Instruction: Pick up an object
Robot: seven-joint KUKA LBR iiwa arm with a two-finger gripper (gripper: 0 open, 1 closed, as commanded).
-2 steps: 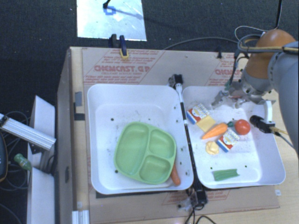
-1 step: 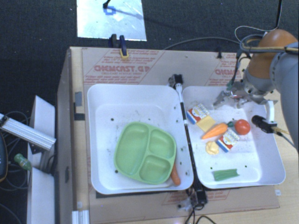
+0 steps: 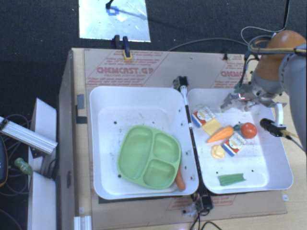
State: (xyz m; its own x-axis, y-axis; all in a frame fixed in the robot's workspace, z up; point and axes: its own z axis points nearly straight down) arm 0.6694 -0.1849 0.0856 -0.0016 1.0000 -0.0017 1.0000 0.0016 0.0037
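Observation:
My gripper (image 3: 241,98) hangs over the far part of the right bin (image 3: 277,172), below the grey wrist and its orange band. It is above and to the right of the toy food, touching none of it. Beneath and to its left lie a small red-white carton (image 3: 204,115), a yellow cheese block (image 3: 211,126), an orange carrot (image 3: 220,134) and a red tomato (image 3: 248,130). Nearer the front sit a second carton (image 3: 234,144), a small yellow piece (image 3: 218,152) and a green pea pod (image 3: 231,178).
The left bin (image 3: 103,128) holds a green divided plate (image 3: 149,156) with a brown sausage (image 3: 180,180) at its right edge. A black divider (image 3: 189,128) runs between the bins. A black part with a cable (image 3: 272,127) juts over the right bin's right side.

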